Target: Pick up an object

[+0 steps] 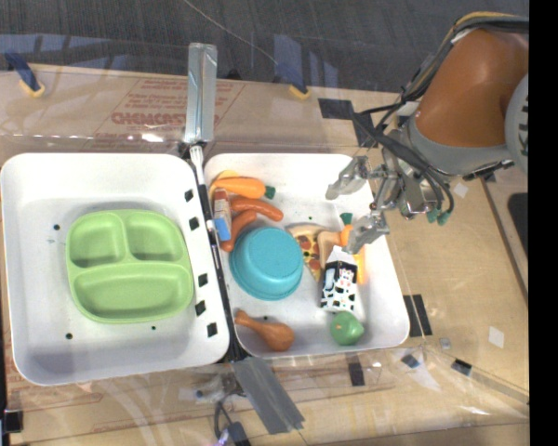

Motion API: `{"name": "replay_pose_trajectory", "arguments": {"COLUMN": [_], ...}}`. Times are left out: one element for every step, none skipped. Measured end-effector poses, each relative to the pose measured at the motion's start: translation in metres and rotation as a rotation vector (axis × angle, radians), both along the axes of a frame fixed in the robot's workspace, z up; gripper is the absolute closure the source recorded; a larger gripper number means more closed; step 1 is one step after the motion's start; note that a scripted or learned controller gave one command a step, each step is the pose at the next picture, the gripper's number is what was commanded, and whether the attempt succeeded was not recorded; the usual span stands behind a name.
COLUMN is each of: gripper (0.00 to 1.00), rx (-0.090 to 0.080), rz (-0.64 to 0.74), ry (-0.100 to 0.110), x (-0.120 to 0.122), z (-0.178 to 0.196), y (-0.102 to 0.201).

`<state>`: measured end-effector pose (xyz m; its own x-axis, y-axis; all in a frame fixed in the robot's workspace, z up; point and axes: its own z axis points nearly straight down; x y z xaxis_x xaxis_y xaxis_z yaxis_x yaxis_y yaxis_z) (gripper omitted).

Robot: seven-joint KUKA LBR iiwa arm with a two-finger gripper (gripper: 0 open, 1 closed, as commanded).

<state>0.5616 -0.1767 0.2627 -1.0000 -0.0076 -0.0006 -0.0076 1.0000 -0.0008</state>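
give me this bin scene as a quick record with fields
left bin: green divided plate
right bin: blue bowl, cow-print carton, green pepper, drumstick, carrots
arm: enters from the right, orange band
pincer: open, above the right bin's right side, nothing between its fingers
task status: no object picked up yet

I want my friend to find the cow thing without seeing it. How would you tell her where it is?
Look in the right-hand white bin, the one full of toy food. Find the blue bowl in its middle, then go to the bowl's right. The small carton there is white with black cow patches, unlike the green fruit just below it.
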Motion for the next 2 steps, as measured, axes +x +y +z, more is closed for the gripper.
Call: {"name": "replay_pose_trajectory", "arguments": {"gripper": [0.0,0.0], "rx": [0.003,0.001], "rz": [-0.089,-0.535], "ry": [0.009,-0.019], "x": [-0.008,-0.025], "z": [-0.099,-0.161], "y": [-0.032,-0.035]}}
